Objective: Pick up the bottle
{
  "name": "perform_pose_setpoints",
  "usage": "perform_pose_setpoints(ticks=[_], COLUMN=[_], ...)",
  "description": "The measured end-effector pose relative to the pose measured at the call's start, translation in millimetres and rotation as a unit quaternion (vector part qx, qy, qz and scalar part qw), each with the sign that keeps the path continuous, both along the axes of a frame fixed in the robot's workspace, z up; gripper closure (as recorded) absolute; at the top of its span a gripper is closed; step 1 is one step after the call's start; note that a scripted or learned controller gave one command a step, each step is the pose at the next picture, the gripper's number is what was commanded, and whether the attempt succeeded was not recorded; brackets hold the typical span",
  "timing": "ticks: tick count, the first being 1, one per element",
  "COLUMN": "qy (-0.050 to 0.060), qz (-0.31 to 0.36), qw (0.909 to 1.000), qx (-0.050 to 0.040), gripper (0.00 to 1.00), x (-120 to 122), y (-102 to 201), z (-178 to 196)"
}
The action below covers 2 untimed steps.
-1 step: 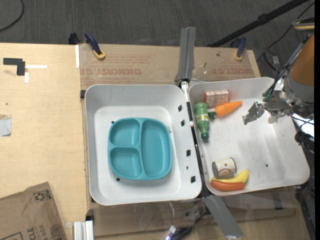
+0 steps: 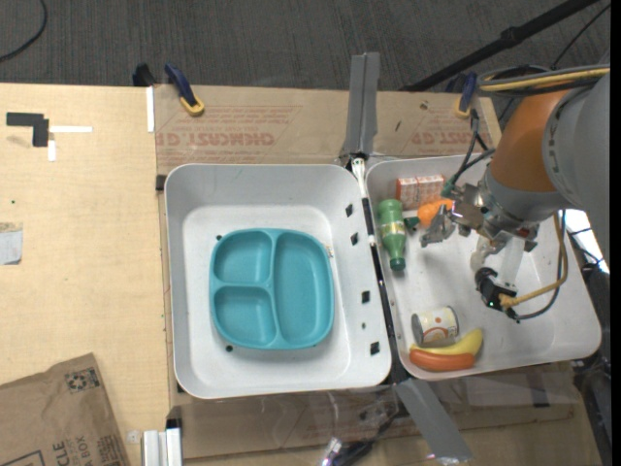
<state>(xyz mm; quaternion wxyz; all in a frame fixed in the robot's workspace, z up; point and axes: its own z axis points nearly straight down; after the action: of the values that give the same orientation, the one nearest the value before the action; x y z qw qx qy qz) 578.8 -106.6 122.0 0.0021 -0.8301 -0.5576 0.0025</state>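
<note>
The green bottle [image 2: 391,229] lies on its side in the right bin [image 2: 572,323], against that bin's left wall, with its neck pointing toward the front. My gripper [image 2: 459,243] hangs over the middle of the right bin, to the right of the bottle and apart from it. Its two fingers [image 2: 434,229] stand spread, open, with nothing between them. The grey arm with its orange band [image 2: 529,144] covers the bin's back right corner.
An orange item [image 2: 428,212] and a small carton [image 2: 419,187] sit behind the bottle. A small can [image 2: 436,324] and a banana [image 2: 446,356] lie at the bin's front. The left bin [image 2: 184,260] holds a teal divided plate [image 2: 273,288].
</note>
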Motion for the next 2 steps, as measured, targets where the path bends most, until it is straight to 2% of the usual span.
perform_pose_setpoints(ticks=[1,2], qy=[-0.001,0.0], qz=[-0.028,-0.067], qw=[0.9996,0.9977], qx=[-0.0014,-0.0015], gripper=[0.0,0.0], x=[45.4,-6.9], y=[50.0,100.2], z=[67.3,66.5])
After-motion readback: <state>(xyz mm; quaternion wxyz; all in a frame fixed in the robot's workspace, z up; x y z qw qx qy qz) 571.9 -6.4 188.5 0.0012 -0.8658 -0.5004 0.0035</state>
